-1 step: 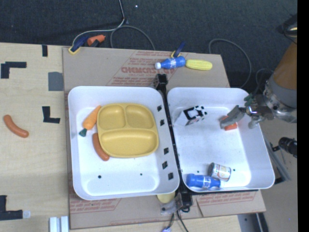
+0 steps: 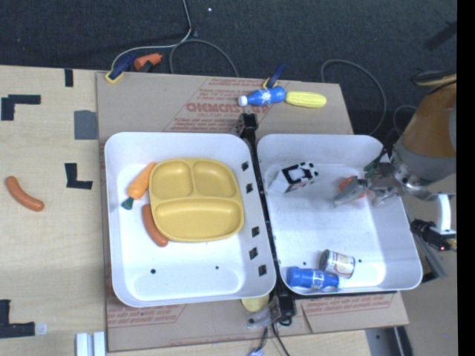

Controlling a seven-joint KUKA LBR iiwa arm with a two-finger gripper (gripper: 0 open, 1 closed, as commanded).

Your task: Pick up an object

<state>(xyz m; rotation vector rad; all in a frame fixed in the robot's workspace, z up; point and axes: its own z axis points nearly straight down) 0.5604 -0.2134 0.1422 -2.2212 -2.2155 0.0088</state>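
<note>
My gripper [image 2: 349, 191] reaches in from the right and hovers low over the upper right part of the right bin [image 2: 393, 221]. Something small and reddish shows at its tip, but I cannot make out whether it is held. To its left lies a black-and-white toy [image 2: 299, 175]. A small tin can [image 2: 338, 262] and a blue bottle [image 2: 312, 278] lie near that bin's front wall.
The left bin [image 2: 185, 280] holds a yellow divided plate [image 2: 197, 199], a carrot [image 2: 138, 184] and a sausage [image 2: 154, 226]. Behind the bins lie a blue toy bottle [image 2: 263, 97] and a corn cob [image 2: 306, 99]. Another sausage [image 2: 24, 193] lies at the bench's far left.
</note>
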